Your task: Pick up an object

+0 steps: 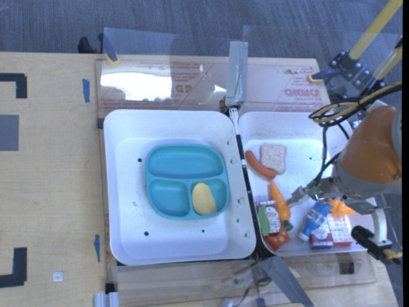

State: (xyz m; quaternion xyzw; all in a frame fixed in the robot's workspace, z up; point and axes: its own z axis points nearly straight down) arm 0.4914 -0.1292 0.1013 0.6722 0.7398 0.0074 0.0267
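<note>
The right bin (300,133) holds several toy foods. A red sausage (261,165) lies beside a slice of bread (273,155) near the bin's left wall. Below them, an orange carrot (278,203) lies over a green and red carton (268,219), with a red item (278,238) at the carton's lower end. A blue bottle (316,219) and a red and white carton (339,229) sit at the front right. My gripper (300,195) hangs low in this bin, between the carrot and the blue bottle, its tip pointing left towards the carrot.
The left bin (128,171) bears a blue divided plate (185,162) with a yellow lemon-like piece (204,199) in its lower right compartment. A raised divider (239,165) separates the bins. Black cables (339,110) and the orange-banded arm (377,149) overhang the right bin's right side.
</note>
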